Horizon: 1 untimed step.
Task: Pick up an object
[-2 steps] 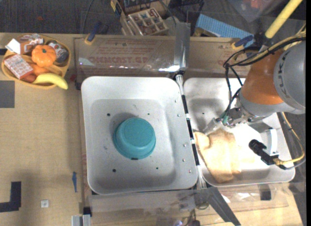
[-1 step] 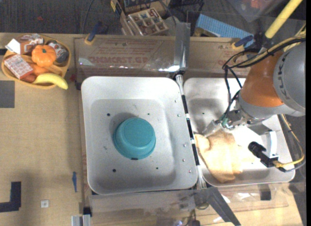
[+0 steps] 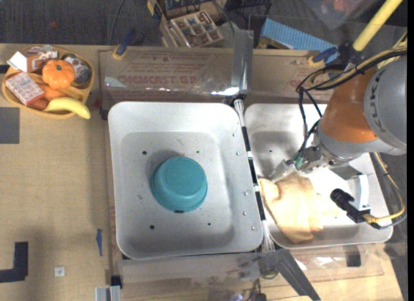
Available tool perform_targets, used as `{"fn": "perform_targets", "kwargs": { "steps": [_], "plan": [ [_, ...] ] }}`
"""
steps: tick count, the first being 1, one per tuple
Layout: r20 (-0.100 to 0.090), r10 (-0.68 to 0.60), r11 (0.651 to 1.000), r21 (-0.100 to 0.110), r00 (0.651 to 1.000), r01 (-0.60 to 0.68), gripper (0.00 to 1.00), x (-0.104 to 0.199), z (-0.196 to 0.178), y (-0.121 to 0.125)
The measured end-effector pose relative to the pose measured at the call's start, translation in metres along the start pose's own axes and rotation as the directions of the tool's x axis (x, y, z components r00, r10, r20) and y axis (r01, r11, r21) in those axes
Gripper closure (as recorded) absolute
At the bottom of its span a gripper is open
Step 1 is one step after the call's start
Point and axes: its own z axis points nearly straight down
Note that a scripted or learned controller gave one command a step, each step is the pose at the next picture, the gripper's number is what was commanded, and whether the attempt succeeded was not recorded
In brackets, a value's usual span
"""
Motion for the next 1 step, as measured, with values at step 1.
{"fn": "perform_targets", "kwargs": {
  "steps": [1],
  "plan": [
    [0.000, 0.000, 1.000, 0.000, 1.000, 0.000, 0.00, 0.0000, 0.0000, 0.0000]
  ]
}}
